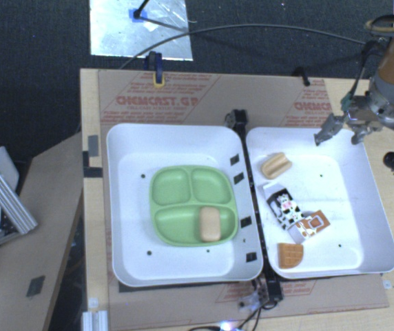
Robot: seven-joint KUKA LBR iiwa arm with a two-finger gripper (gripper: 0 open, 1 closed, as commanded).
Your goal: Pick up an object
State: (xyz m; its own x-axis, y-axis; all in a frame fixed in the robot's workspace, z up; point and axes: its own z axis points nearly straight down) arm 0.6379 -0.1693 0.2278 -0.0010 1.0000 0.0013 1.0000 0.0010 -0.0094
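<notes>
The right bin (pixel 362 185) holds a tan bread roll (pixel 276 165), a black-and-white cow-patterned toy (pixel 284 207), a brown and white box (pixel 310 225) and an orange cracker (pixel 290 255). In the left bin (pixel 125 185) a green divided plate (pixel 183 202) carries a tan oblong piece (pixel 211 223) in its lower right compartment. My gripper (pixel 339 130) hangs over the far right corner of the right bin, open, with nothing between its fingers. It stands well to the right of and beyond the bread roll.
A black divider (pixel 249 185) runs between the two bins. A cardboard sheet (pixel 183 98) lies under them. A shiny metal plate (pixel 140 19) sits at the back left, and a metal rail (pixel 1 185) stands at the far left.
</notes>
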